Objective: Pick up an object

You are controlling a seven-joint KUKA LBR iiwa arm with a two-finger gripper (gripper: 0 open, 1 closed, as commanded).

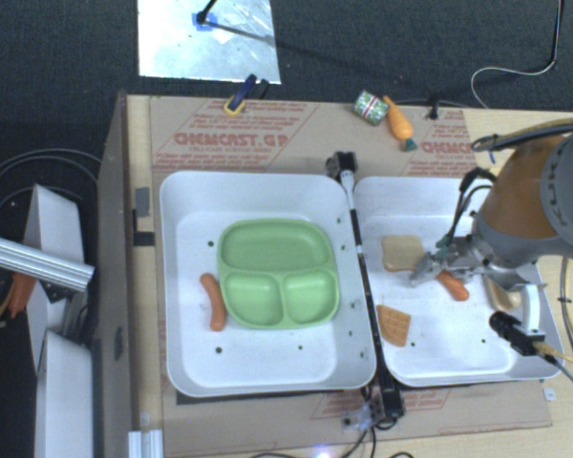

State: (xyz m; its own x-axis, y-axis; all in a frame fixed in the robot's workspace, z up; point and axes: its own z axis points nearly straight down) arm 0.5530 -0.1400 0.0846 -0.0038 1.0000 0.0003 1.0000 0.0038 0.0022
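Camera view. Two white bins are seen side by side on the bench. In the right bin [458, 351] the gripper [430, 267] is lowered over a small orange carrot [454, 286], lying flat on the bin floor just right of a tan bread slice [401, 253]. A cracker [393, 324] lies nearer the front, apart from both. Whether the fingers are open or closed cannot be told; they are blurred against the bin, and nothing is seen between them.

The carrot is judged a light plastic toy: stiff, smooth, likely slippery, tapered, prone to roll. A hold across its thicker middle, square to its length, is judged safest. The bread lies close, so it may be nudged.

In the left bin [186, 256] a green tray [277, 273] is seen, a sausage [213, 301] touching its left edge.
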